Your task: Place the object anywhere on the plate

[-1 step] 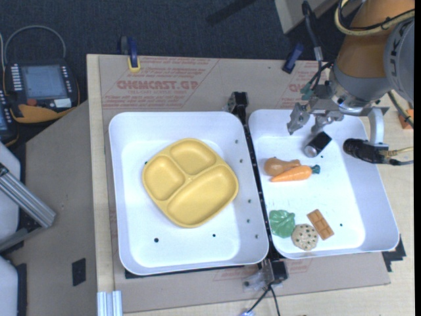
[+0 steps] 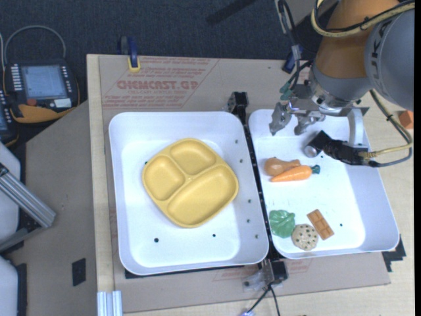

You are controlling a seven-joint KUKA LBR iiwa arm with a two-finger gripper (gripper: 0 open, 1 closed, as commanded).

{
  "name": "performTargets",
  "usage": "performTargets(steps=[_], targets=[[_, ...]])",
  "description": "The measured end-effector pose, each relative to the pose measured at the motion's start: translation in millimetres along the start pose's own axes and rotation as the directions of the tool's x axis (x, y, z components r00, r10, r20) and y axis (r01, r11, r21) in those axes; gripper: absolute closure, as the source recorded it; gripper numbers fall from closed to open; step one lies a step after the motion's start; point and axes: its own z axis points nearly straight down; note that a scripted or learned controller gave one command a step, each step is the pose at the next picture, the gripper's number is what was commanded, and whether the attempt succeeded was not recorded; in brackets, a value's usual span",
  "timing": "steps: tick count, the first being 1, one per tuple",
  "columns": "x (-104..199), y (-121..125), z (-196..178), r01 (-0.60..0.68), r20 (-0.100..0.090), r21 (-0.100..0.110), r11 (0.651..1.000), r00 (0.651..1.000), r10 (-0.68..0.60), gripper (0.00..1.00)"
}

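The big grey arm point(image 2: 395, 51) comes in from the top right. Its orange band point(image 2: 355, 35) sits just above the wrist. The wrist points down, and the gripper point(image 2: 291, 122) hangs low with its two metal fingers point(image 2: 277, 120) spread a little apart.

Two bins point(image 2: 125, 176), one plate point(image 2: 191, 182), five food pieces point(image 2: 290, 174)

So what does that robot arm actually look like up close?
The arm is bulky, rounded and grey, with a glossy orange band above the wrist. Yellowish and black cables loop around it. At the end sits a small metal gripper with two thin silvery fingers; a black part juts out beside it.
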Motion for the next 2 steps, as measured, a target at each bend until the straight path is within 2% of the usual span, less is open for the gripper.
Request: performTargets(steps=[2], targets=[[92.5,-19.2,1.4,-0.001,0.001,0.001,1.0,1.0,0.001,1.0]])
